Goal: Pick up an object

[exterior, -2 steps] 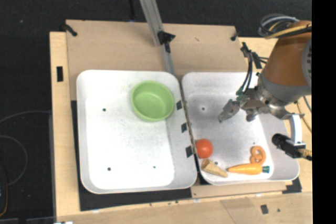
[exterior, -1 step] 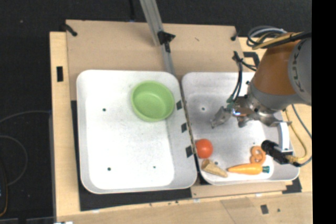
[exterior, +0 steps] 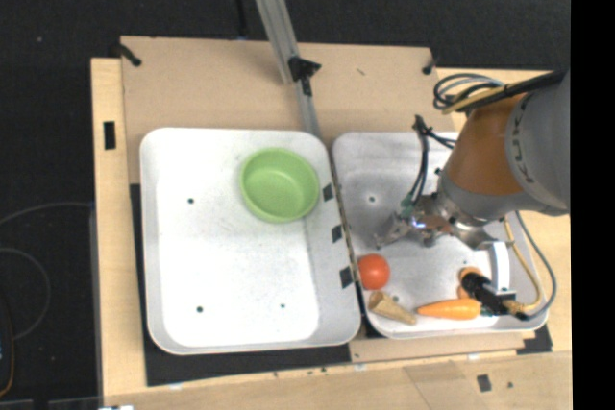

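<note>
The arm [exterior: 500, 158] reaches in over the right bin [exterior: 365, 168], its bulk covering much of that bin's far side, with black cables [exterior: 461, 91] looping behind it. A slanted metal pole [exterior: 274, 5] runs from the top down to the gap between the bins. The gripper [exterior: 411, 224] hangs low over the right bin's middle; whether its jaws are released or clenched I cannot tell. Near that bin's front edge lie a red ball [exterior: 374, 271], a tan wedge [exterior: 391, 308] just beside it, and an orange carrot [exterior: 449, 309]. The left bin [exterior: 183, 235] on the table [exterior: 211, 82] holds a green bowl [exterior: 280, 185] at its far right corner.
</note>
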Controlling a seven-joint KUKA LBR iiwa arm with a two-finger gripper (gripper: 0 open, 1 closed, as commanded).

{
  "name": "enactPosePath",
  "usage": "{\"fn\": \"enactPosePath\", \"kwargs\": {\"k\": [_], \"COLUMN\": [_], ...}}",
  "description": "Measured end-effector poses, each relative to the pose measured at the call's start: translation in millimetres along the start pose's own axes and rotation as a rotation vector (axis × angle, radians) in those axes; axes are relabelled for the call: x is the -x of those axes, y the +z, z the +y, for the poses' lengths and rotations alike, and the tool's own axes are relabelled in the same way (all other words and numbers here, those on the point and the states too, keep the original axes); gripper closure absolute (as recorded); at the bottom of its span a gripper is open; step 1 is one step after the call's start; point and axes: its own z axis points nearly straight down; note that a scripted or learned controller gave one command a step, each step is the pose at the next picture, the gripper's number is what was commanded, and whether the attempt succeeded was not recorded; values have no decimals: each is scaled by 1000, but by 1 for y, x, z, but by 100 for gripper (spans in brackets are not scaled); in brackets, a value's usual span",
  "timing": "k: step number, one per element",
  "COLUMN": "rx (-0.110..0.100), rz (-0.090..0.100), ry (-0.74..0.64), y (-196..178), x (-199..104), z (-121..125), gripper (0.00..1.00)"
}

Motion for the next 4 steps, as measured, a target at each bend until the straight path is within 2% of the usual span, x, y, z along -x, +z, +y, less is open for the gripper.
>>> {"fn": "enactPosePath", "kwargs": {"k": [1, 3, 4], "rx": [8, 13, 7], "rz": [1, 0, 0], "ry": [6, -6, -5], "y": [-14, -127, -159], "x": [1, -12, -11], "z": [2, -4, -3], "gripper": [100, 100, 100]}}
